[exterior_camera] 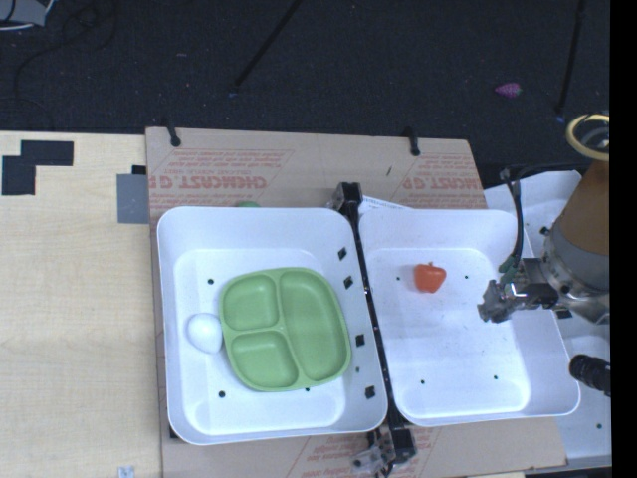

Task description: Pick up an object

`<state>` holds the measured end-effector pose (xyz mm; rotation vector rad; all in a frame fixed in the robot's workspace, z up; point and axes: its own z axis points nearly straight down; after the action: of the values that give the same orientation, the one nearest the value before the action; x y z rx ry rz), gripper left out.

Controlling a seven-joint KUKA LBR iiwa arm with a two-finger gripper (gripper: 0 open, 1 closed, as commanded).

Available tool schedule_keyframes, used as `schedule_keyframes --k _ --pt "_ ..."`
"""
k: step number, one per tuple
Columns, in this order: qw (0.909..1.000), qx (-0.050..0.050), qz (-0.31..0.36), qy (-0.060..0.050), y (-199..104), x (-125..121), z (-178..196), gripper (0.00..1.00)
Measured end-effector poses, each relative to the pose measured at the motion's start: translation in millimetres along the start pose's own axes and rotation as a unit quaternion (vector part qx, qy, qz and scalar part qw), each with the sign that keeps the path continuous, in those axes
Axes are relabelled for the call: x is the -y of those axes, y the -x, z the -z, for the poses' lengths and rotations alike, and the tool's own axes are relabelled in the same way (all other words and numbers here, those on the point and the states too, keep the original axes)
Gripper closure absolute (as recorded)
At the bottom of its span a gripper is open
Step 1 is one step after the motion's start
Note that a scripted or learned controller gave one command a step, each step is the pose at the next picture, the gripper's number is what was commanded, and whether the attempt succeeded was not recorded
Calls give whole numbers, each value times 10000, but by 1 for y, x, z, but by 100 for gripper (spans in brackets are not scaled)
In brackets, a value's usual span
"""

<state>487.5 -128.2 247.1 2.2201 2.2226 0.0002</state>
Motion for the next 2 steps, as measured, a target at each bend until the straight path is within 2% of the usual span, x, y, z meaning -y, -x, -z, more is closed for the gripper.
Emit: schedule_keyframes --k 1,2 --pt "10000 -8 10 -14 -44 -16 4 100" --pt "10000 -6 4 -29 -94 -26 -11 100"
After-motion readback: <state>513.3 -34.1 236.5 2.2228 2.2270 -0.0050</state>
